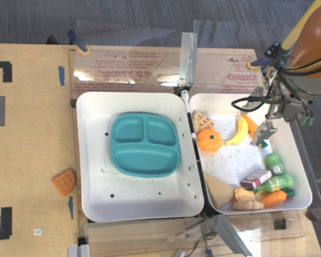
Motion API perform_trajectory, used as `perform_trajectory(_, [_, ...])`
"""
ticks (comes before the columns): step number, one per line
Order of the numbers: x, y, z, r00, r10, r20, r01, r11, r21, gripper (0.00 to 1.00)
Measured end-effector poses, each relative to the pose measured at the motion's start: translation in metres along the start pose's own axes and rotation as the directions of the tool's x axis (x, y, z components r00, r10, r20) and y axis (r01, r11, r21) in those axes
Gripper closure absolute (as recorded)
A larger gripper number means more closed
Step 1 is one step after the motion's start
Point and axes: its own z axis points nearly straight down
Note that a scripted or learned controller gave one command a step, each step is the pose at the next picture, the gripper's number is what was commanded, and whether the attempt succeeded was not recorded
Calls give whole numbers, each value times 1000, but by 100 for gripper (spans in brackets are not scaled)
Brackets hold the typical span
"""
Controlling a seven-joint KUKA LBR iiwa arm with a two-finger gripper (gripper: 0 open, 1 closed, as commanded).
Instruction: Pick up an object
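Carrot (274,198) and bottle (273,184) at right bin's (305,165) near corner; banana (238,131), orange (209,141) by its far-left edge. Pincer (263,135) hovers over the bin centre, grip state unclear. Teal plate (145,144) in left bin (91,143).

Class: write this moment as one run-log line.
end effector: over right bin | near banana | nothing seen held | teal plate: left bin
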Motion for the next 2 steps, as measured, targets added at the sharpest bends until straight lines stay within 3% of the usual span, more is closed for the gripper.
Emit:
perform_trajectory(1, [-20,-85,77,986,166,-6,-166,986,1,0])
perform_trajectory(2, [-68,-115,170,994,105,9,-105,994,3,0])
